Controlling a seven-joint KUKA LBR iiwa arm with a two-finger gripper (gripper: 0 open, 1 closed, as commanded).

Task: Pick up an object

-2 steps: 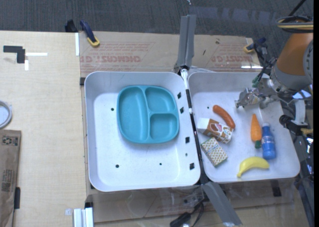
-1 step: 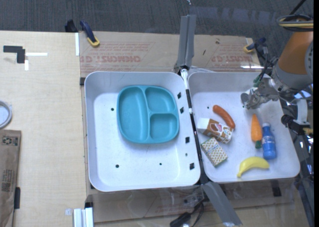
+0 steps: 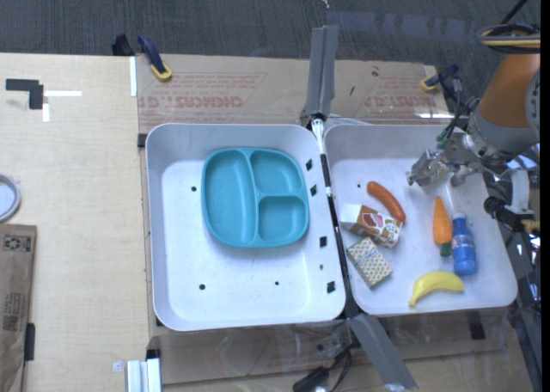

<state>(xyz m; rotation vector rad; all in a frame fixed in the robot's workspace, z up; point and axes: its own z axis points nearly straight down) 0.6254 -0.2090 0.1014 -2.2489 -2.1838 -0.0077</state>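
My gripper hangs over the back of the right bin, just right of and above a red-orange sausage. Nothing shows held in it. Below it lie an orange carrot and a blue bottle side by side. A yellow banana rests near the bin's front edge. A brown and white carton and a checkered packet sit by the bin's left wall.
The left bin holds a teal divided plate. A grey divider post rises between the bins at the back. Clamps and cables crowd the right edge beside the arm.
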